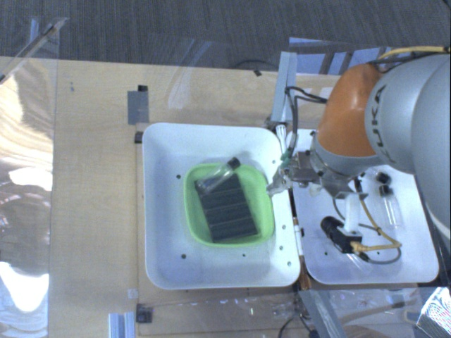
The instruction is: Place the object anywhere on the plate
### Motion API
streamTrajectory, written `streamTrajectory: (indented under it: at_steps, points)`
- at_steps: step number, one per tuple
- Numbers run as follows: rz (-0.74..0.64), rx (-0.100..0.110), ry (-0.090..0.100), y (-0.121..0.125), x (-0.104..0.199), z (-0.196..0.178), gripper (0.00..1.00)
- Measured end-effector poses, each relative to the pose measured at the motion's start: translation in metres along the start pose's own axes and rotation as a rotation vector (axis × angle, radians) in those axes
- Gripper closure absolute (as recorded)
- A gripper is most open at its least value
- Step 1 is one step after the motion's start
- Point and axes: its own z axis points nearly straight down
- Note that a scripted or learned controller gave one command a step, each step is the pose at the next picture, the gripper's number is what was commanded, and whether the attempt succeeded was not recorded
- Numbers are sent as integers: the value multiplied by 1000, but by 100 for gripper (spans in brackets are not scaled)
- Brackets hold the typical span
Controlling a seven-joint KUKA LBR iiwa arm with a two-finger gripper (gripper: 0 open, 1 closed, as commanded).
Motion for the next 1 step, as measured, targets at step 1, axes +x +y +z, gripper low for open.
streamTrajectory:
  at_steps: [1]
  points:
    - [-8,-1,-1,47,-35,0,0]
